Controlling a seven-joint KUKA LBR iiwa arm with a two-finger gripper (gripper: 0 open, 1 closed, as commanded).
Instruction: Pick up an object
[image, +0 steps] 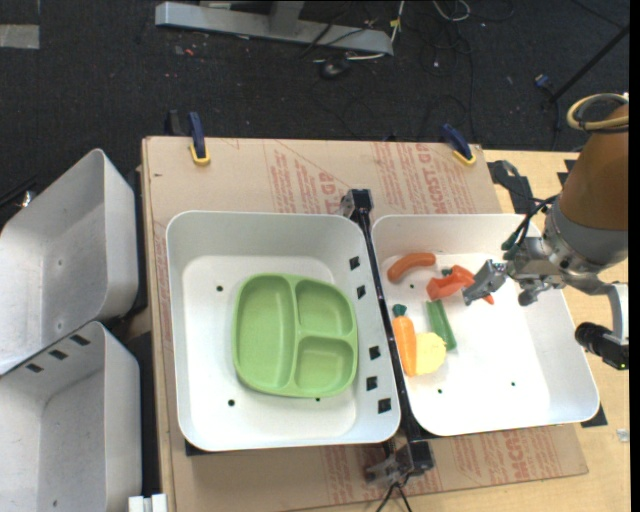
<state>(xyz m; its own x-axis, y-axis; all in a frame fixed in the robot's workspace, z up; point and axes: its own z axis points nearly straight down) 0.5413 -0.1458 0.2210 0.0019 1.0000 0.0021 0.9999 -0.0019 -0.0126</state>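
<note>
Reaching in from the right, the end effector (487, 283) hangs over the right bin (520, 395), its tip just beside a red toy (447, 283); I cannot tell its state. That bin has five pieces: one orange-red sausage (411, 265), the red toy, one green stick (441, 325), one carrot (404, 340) and one yellow lump (429, 354). The left bin (200, 330) carries one green divided plate (296, 335). Both bins sit on the desk (270, 175).

A red-orange toy piece (449, 283) lies in the right bin's upper half. A curved orange sausage (411, 265) lies just beside it, a carrot (404, 341), green stick (441, 325) and yellow piece (428, 353) below.
</note>
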